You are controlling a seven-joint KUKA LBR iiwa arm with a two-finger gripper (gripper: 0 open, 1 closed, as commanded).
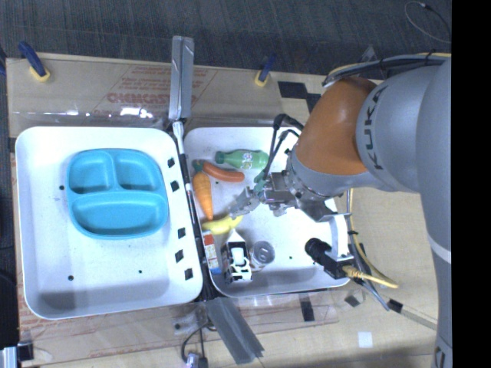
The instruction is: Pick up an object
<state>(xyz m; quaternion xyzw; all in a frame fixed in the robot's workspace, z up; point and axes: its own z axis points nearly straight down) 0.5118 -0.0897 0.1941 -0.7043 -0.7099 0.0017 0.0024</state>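
Dark grey carpet [230,14] runs across the top, from ten to two o'clock. Below it lies a tan cardboard-covered bench top [115,83] with red printing, held by blue clamps [34,61] at ten and twelve o'clock.

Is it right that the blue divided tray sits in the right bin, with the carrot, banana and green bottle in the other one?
Not quite: the camera view shows the blue divided tray in the left bin. The carrot, banana and green bottle lie in the right bin.
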